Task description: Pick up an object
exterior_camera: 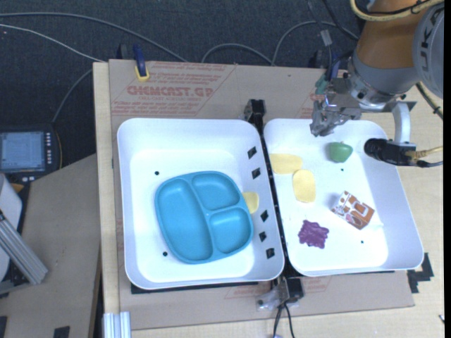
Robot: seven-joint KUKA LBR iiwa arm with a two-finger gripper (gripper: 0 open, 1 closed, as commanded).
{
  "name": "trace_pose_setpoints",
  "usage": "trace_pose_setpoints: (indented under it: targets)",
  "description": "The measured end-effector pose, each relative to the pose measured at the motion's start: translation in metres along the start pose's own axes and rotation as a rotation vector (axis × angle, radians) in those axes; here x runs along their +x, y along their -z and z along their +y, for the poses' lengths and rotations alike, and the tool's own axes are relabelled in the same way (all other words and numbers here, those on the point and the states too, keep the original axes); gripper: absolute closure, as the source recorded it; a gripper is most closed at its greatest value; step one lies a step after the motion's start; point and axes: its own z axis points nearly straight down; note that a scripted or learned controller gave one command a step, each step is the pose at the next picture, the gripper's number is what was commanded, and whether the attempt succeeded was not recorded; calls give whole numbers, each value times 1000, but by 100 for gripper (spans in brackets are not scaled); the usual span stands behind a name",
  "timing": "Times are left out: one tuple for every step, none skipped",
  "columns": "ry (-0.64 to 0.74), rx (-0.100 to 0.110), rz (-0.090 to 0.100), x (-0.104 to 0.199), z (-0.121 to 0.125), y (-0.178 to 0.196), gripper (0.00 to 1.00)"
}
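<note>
The robot's hand (325, 123) hangs over the far edge of the right bin (394, 210), its spread impossible to tell, just far-left of a small green object (340, 151). Descending from here, it risks striking the bin's rim or nudging the rounded piece away rather than grasping it.

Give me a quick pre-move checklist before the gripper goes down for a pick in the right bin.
1. Gripper over the right bin, at its far edge: ok.
2. Nothing seen between its fingers: ok.
3. Finger opening: cannot tell.
4. Nearest target, the green object, lies just beside the gripper, apart from other items: ok.
5. Two yellow pieces lie close together, so a clean single pick there is doubtful: not ok.
6. Purple object and patterned packet lie apart: ok.
</note>
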Motion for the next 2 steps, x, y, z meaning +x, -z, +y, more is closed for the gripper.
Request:
trace_pose_setpoints:
  targets:
    - [1,0,1,56,4,2,100]
    - [1,0,0,114,12,1,100]
